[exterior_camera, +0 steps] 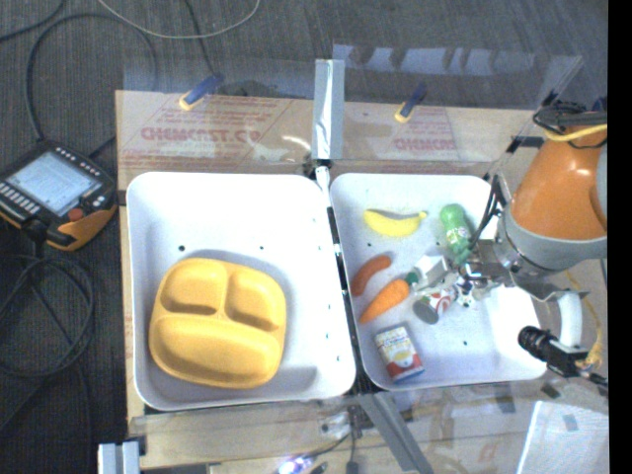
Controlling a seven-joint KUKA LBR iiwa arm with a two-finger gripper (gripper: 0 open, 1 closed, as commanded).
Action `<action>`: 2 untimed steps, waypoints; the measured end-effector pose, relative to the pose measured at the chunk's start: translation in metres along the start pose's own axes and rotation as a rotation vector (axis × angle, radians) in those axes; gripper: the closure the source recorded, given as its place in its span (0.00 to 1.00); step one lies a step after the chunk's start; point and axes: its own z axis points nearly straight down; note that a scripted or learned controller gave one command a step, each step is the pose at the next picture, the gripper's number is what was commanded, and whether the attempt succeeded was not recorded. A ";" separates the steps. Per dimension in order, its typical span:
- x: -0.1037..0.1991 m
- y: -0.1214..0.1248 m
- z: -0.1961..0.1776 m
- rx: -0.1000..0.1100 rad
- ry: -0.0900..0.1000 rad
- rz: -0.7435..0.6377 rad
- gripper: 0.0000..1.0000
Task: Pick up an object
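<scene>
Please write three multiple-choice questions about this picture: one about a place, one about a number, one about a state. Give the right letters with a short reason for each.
1. Where does the large yellow plastic compartment tray lie?
A. in the left white bin
B. in the right white bin
C. on the floor

2. How many bananas are in the right white bin?
A. one
B. two
C. three

3. How does the small red-and-white can rest?
A. on its side
B. stacked on the carrot
C. between the tool's tips

Answers:
1 A, the tray sits in the left white bin.
2 A, a single yellow banana lies near the far wall.
3 A, it lies flat on the bin floor, apart from the orange carrot.
</scene>
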 end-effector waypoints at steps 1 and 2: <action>-0.008 0.035 0.104 -0.004 0.001 -0.021 0.00; -0.065 0.003 0.119 -0.016 -0.004 0.013 0.00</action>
